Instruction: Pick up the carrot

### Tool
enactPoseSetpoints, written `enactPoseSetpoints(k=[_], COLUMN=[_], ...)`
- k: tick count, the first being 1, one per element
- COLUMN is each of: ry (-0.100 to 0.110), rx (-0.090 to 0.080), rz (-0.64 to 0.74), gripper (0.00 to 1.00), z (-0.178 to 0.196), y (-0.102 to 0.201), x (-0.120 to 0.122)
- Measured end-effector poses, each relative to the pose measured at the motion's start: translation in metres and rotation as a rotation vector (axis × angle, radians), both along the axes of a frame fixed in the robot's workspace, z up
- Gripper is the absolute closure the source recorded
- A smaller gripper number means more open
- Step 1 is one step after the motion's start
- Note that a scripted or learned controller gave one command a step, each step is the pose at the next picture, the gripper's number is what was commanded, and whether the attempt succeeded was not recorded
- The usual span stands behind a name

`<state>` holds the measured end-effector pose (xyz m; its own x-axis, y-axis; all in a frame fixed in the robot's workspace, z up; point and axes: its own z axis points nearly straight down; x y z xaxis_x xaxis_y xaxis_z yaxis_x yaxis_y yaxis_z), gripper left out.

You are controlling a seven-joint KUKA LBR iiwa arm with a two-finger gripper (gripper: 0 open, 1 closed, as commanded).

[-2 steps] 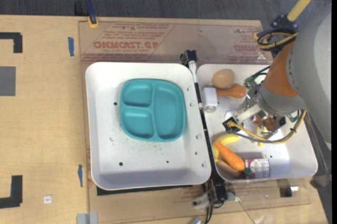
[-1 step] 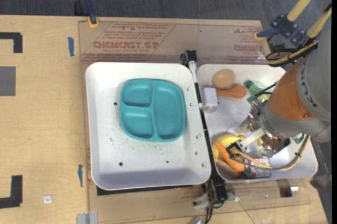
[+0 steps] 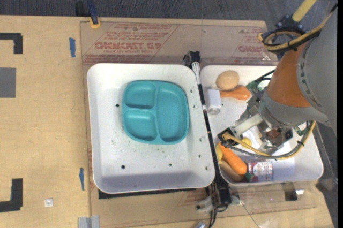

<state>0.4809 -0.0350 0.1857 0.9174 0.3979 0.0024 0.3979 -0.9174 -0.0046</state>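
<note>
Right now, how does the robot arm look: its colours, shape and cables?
The arm is thick, rounded and grey, with an orange band above the wrist. Yellow and black cables loop beside it, and more yellow cable runs under the metal wrist parts.

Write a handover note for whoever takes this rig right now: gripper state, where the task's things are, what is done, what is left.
Gripper: low over the right bin, partly hidden by the arm and its cables; whether it grips anything cannot be made out.
Carrot: lying near the right bin's front left corner, beside a can on its side. Not lifted.
Also in the right bin: an egg, an orange piece next to it, and a small white cylinder.
Left bin: holds a teal divided plate.
Done: arm is down in the right bin.
Left: grasp the carrot and lift it.
</note>
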Motion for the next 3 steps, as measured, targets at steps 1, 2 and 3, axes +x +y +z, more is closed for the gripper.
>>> enactPoseSetpoints(k=[1, 2, 3], ry=[0.008, 0.008, 0.007], rx=[0.000, 0.000, 0.001], rz=[0.190, 0.238, 0.332], gripper=[0.00, 0.00, 0.00], z=[-0.002, -0.002, -0.002], y=[0.015, 0.017, 0.026], x=[-0.002, -0.002, -0.002])
